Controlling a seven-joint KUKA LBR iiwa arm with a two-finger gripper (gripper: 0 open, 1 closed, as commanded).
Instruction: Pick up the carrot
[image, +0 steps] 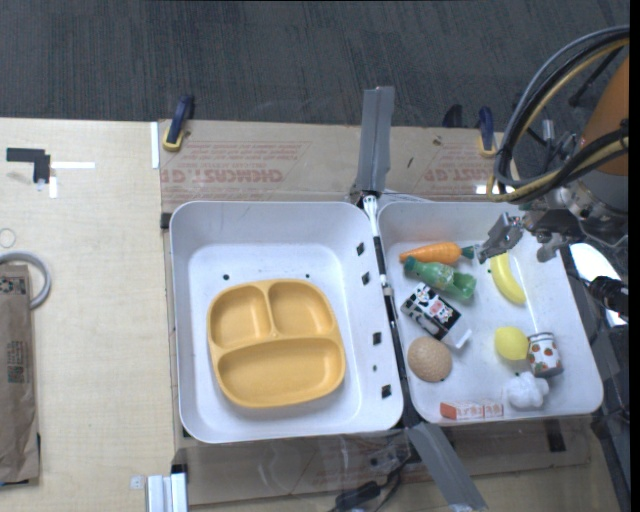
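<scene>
Gripper (497, 243) hangs at the upper edge of the right bin (580, 395), and whether it is open or closed cannot be told from the camera view; nothing is seen held in it. Just to its left, at about its own height in the view, lies the carrot (432, 253), stretched out sideways with its leafy end nearer the gripper. Directly below the carrot and touching it along one side is a green bottle (447, 279). Below and slightly right of the gripper lies a banana (509, 279).

Recommended procedure, as a judgement:
1. Shift the gripper left until it is centred over the thick orange middle of the carrot, not the leafy end.
2. Turn the wrist so the closing direction runs across the carrot's length.
3. Mind the bottle side: one side of the grasp has little room there and may catch the bottle or push the carrot.
4. Descend fully before closing.
</scene>
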